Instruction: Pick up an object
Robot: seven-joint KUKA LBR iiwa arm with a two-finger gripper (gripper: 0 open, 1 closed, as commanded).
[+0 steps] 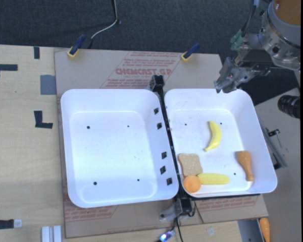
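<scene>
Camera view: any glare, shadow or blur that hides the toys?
Camera view: even light, no glare on the right bin; banana, bread slice, orange, corn cob and drumstick read sharp with faint shadows; the hand is dim and slightly soft.

One fixed camera looks down at a slant from above the bench, far enough back to take in both white bins: the left bin (pixel 111 150) mid-frame, the right bin (pixel 242 110) right of centre.
</scene>
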